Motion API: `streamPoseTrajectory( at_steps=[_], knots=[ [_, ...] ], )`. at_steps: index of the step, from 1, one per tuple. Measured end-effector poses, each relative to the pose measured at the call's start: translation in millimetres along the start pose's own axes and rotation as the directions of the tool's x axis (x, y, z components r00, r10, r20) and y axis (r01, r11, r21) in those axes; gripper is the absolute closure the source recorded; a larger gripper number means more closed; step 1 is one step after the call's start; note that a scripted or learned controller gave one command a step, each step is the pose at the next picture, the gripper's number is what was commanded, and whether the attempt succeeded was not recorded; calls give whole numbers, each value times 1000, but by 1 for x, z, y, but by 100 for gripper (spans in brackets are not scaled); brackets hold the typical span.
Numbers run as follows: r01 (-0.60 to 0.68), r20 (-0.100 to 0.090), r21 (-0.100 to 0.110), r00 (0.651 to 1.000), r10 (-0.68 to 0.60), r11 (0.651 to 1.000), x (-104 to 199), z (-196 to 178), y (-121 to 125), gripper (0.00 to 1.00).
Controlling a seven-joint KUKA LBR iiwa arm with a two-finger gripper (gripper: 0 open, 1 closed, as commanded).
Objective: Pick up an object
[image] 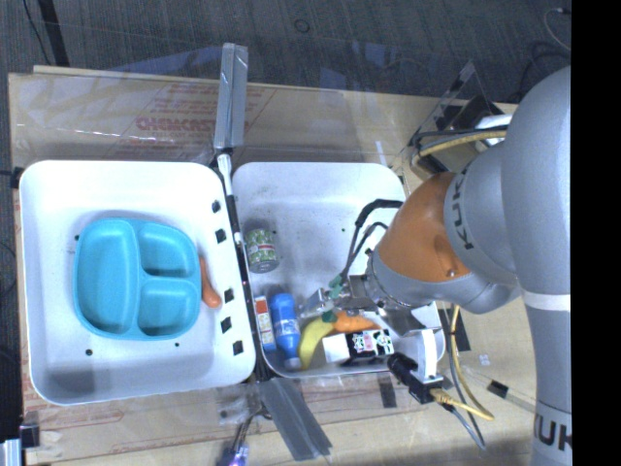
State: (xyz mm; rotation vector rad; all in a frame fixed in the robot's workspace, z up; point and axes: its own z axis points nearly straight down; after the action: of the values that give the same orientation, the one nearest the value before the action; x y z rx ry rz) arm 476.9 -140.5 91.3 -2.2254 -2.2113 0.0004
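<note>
My gripper reaches down into the right bin, low over the heap at its front edge. Its tip sits among a yellow banana, an orange piece and a white and black box. A blue bottle and a thin red and white packet lie just left of the banana. A small green-labelled can lies apart, further back on the left side of that bin. The wrist hides the fingertips.
The left bin holds a blue divided tray with an orange carrot-like piece along its right side. A metal divider bar runs between the bins. Cables and brackets lie on the bench at the right.
</note>
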Motion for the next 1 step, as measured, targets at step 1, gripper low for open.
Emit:
streamPoseTrajectory(
  at_steps=[1],
  knots=[
    [6,-1,-2,1000,-6,1000,1,-10,2,100]
  ],
)
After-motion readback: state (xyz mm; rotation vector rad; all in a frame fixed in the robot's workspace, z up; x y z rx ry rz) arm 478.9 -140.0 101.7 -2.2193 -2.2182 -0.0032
